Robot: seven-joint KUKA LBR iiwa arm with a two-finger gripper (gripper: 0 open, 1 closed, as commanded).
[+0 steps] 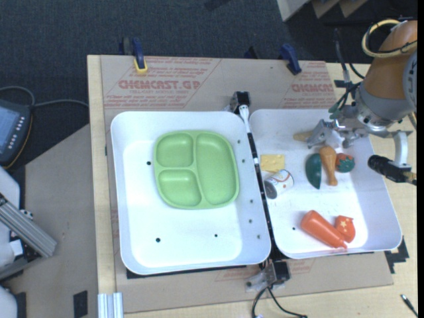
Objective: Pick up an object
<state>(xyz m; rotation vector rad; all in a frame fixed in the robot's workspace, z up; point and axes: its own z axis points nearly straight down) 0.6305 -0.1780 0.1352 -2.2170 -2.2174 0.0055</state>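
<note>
My gripper (332, 136) hangs over the back of the right bin (384, 207), open, with its fingers spread just behind the top end of an orange drumstick (328, 163). Nothing is held between them. A dark green piece (313, 169) lies against the drumstick's left side and a small red and green piece (345, 163) against its right. A tan piece (303, 136) sits just left of the gripper. Nearer the front lie an orange carrot (321, 228) and a red pepper (346, 226). A yellow slice (272, 162) and a small ring-like item (279, 181) lie near the bin's left wall.
The left bin (132, 230) holds a green divided plate (197, 169). A black divider strip (254, 171) runs between the bins. The arm's grey body and orange band (387, 65) rise over the right bin's back right corner.
</note>
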